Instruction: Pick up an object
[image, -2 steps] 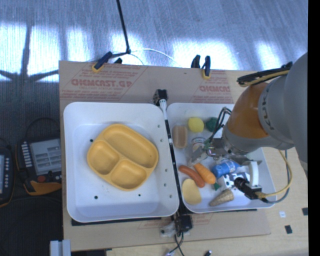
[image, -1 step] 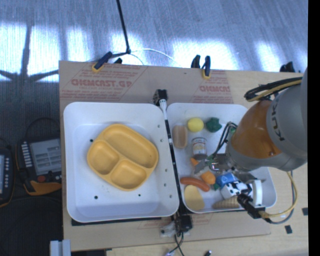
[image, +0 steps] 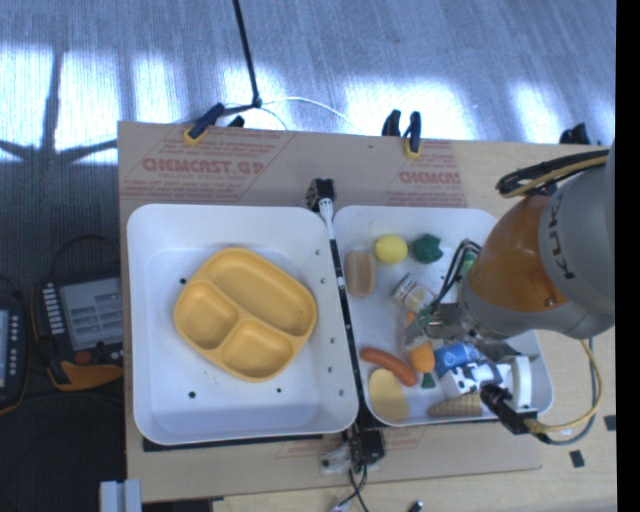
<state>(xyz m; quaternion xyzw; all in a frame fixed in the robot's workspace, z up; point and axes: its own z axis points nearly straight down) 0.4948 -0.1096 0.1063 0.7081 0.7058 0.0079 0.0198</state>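
Note:
The right bin (image: 420, 212) holds several small items. At the back are a yellow lemon (image: 390, 249) and a green piece (image: 427, 248). A tan bun (image: 359, 272) lies by the left wall and a small jar (image: 408, 292) near the middle. Toward the front lie a red sausage (image: 388, 365), an orange piece (image: 423, 358), a pale yellow slice (image: 388, 392), a blue and white packet (image: 462, 362) and a ribbed cone (image: 455, 406). My gripper (image: 425, 328) hangs low in this bin, just above the orange piece and below the jar. The arm's orange band hides the bin's right part.
The left bin (image: 160, 240) holds a yellow divided plate (image: 245, 312). A black divider bar (image: 335, 260) runs between the two bins. Clamps sit on the board's back edge, and cables trail off the front right corner.

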